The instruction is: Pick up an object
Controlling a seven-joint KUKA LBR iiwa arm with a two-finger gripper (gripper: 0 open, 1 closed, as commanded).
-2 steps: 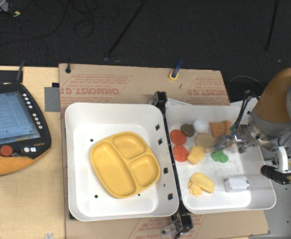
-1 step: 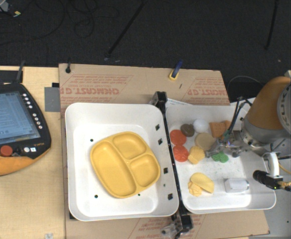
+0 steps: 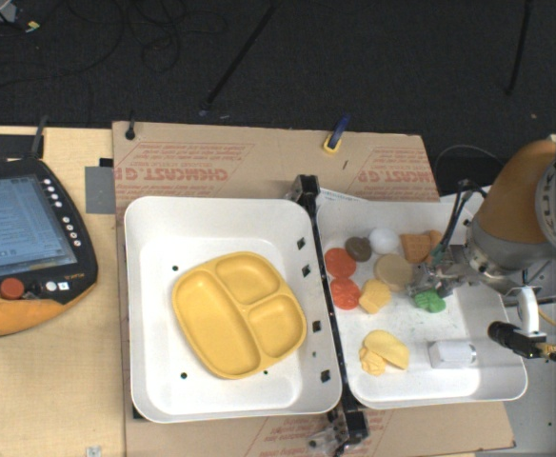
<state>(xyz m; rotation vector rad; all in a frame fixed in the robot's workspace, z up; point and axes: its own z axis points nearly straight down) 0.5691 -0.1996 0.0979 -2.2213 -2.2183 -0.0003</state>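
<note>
My gripper [image 3: 430,282] hangs low in the right bin [image 3: 506,374], reaching in from the right under the arm's orange band [image 3: 514,198]. A small green object [image 3: 430,302] lies directly beneath its tip, touching or nearly touching it. Close to its left sit a tan round piece [image 3: 392,271] and a yellow wedge [image 3: 375,296]. An orange cracker-like piece [image 3: 416,246] lies just behind it. Whether the green object is gripped cannot be told from this view.
The right bin also holds two red rounds [image 3: 340,262], a brown piece [image 3: 358,248], a white ball [image 3: 385,241], a yellow lump [image 3: 385,352] and a pale block [image 3: 451,354]. A yellow divided plate [image 3: 240,312] lies in the left bin [image 3: 154,246]. A tablet pendant [image 3: 26,246] rests far left.
</note>
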